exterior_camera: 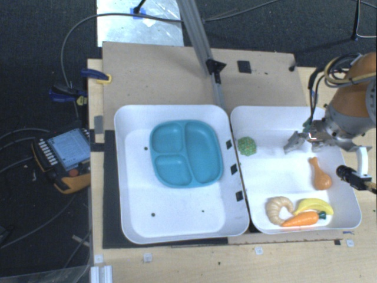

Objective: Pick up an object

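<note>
Above right bin [352,214], spread fingers [293,141] hold nothing.

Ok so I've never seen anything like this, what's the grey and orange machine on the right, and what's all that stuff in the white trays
That is a robot arm, filmed by one camera fixed above the bench and looking down at a slant. Its gripper, a two-finger claw, hangs over the right bin; nothing is visibly held in it. That bin holds toy food: a green broccoli piece, a chicken drumstick, and in the near corner a croissant, a banana and a carrot bunched together. The left bin holds a blue divided plate. The robot's job is to pick up an object.
</note>
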### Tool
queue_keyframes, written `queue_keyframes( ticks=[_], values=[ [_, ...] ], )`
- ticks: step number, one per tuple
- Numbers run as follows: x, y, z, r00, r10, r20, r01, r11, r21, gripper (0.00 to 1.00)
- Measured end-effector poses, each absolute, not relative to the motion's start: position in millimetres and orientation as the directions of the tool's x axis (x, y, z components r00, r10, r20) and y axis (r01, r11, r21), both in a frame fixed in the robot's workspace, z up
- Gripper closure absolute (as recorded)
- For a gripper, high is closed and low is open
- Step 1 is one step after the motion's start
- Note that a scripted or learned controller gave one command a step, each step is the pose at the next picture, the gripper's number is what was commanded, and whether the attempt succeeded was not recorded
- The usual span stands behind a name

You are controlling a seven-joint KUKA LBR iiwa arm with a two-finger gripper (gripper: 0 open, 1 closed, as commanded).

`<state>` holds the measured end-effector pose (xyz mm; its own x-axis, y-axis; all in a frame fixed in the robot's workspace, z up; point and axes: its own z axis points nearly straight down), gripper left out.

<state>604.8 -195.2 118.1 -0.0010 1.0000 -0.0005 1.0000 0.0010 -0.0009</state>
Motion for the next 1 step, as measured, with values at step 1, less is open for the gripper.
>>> queue_keyframes(
  ticks=[1],
  values=[
    [606.3, -195.3, 132.1, -0.001, 1.000, -0.002, 1.000, 0.001, 0.005, 1.00]
  ],
)
